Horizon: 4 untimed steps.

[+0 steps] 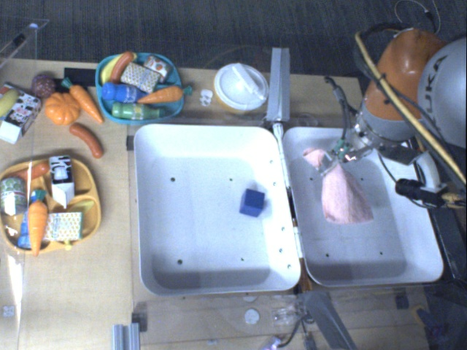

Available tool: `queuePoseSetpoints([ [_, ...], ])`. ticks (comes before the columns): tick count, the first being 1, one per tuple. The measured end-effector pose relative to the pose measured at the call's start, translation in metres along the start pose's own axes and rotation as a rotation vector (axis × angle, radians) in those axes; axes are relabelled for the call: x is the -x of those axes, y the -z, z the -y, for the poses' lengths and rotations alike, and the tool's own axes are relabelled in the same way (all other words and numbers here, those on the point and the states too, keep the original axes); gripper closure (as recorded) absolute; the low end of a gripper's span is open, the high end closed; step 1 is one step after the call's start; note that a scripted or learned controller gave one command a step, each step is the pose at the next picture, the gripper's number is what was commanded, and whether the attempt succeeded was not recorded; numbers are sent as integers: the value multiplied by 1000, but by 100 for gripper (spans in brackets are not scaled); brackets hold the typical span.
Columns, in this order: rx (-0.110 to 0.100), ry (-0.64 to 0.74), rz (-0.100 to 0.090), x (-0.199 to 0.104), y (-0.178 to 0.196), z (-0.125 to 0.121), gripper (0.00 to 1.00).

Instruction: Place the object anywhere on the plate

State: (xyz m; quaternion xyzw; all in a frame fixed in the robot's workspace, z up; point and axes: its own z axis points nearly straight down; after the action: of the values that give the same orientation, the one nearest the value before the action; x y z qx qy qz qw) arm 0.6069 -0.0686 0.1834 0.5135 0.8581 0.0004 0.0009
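Orange band and grey arm (408, 86) stand highest, at the right side of the view. Under them the gripper (344, 152) is low in the right bin (379, 277), at the upper end of a pink cloth (346, 197) and touching it or nearly. Whether the gripper is wide or narrow, or has some cloth in it, I cannot tell; that part is too small and mixed.

I judge that the object of the task is the blue cube (252, 202). It sits alone in the left bin (204, 283), near that bin's right wall. From the gripper it lies to the view's left and nearer the front edge, across the two walls between the bins. The cube is a little turned and has no long side to choose.

A round white dish (241, 86) behind the bins may be the plate, but this is not certain.
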Motion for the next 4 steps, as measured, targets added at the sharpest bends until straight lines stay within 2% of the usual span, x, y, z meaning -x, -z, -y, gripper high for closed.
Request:
queuePoseSetpoints([
  [1, 1, 8, 0, 0, 41, -3, 100],
  [2, 3, 412, 1, -37, 36, -39, 100],
  [3, 3, 814, 0, -85, 41, -59, 100],
  [4, 5, 1081, 2, -131, 32, -91, 100],
])
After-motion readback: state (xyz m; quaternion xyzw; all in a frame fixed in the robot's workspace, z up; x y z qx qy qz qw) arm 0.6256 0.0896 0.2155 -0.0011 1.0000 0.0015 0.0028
